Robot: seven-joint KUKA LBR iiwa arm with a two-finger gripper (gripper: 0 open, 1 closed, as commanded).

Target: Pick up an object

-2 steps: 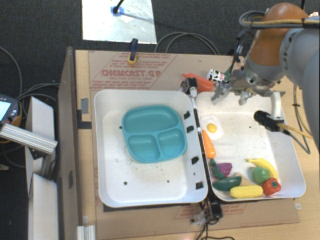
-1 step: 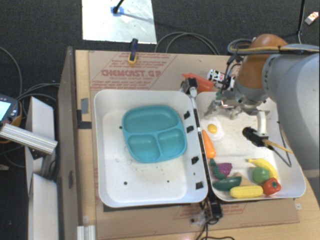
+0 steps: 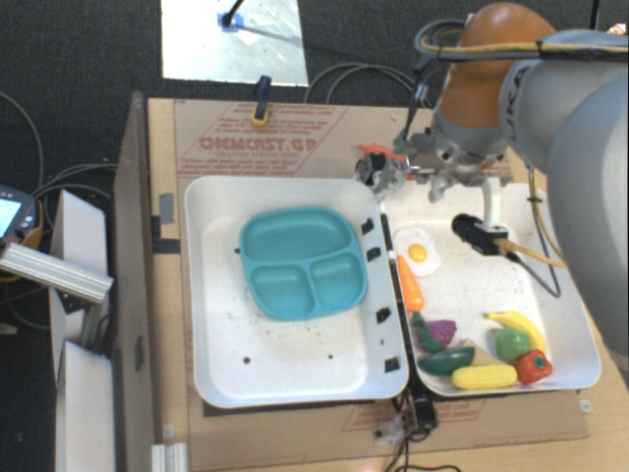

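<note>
Corn (image 3: pixel 482 377), a tomato (image 3: pixel 534 365) and a cucumber (image 3: pixel 447 361) crowd the near rim of the right bin (image 3: pixel 575 327). A carrot (image 3: pixel 411 285) lies along its left wall beside an egg (image 3: pixel 419 253). Bare floor spans its middle. The gripper (image 3: pixel 432 180) hangs over the far rim; open or closed, I cannot tell.

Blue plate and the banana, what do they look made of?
The blue plate looks like moulded plastic with a matt finish: one even colour, rounded compartment edges. The banana looks like toy plastic, slightly glossy: flat uniform yellow, smooth skin. It could be rubber.
</note>
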